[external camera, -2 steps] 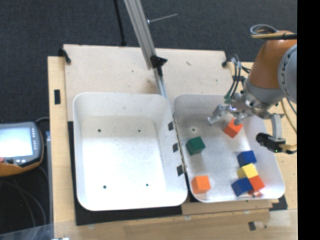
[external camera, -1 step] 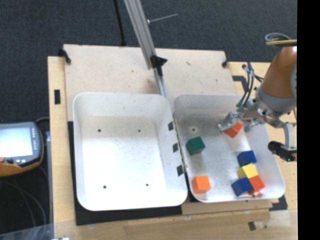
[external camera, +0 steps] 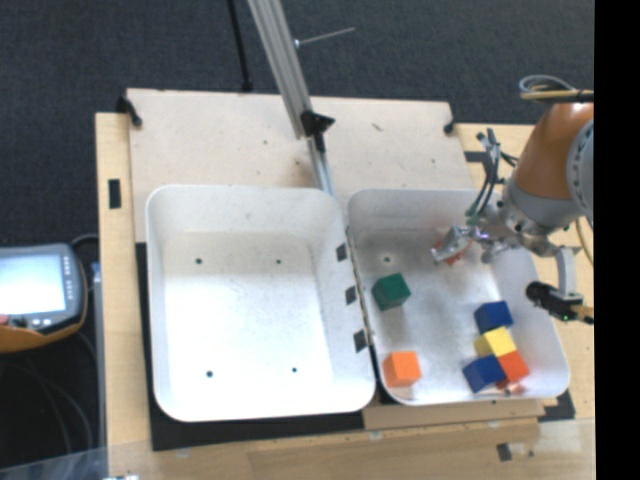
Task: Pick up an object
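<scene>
Several small cubes lie in the right bin [external camera: 440, 213]. A green cube [external camera: 391, 291] sits near its left wall and an orange cube [external camera: 402, 367] near its front left corner. At the front right a blue cube [external camera: 493, 317], a yellow cube [external camera: 497, 343], a second blue cube [external camera: 482, 372] and an orange-red cube [external camera: 513, 366] cluster together. My gripper [external camera: 450, 250] hangs over the back middle of this bin, up and to the right of the green cube and apart from every cube. Nothing is visibly held.
The left bin [external camera: 165, 268] sits beside the right one, sharing a middle wall. A slanted aluminium rail [external camera: 285, 58] rises from behind the bins. A small screen [external camera: 35, 288] stands off the bench at the left. Cables trail near the arm's wrist [external camera: 560, 303].
</scene>
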`<control>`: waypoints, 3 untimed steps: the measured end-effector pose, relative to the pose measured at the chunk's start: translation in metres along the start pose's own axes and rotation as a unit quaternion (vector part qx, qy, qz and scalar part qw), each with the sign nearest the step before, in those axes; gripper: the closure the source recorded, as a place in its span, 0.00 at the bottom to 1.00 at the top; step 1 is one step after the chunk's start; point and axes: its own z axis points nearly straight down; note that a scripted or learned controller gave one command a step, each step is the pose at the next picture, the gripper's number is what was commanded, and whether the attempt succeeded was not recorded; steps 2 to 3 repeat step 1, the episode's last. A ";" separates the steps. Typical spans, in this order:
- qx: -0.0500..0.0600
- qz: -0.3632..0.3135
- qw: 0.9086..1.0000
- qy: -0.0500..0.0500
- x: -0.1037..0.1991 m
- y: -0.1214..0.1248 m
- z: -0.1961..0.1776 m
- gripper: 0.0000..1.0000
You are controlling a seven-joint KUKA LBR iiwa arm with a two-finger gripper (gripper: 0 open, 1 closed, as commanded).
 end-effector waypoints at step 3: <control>-0.001 -0.003 1.000 -0.001 0.017 0.032 0.022 0.00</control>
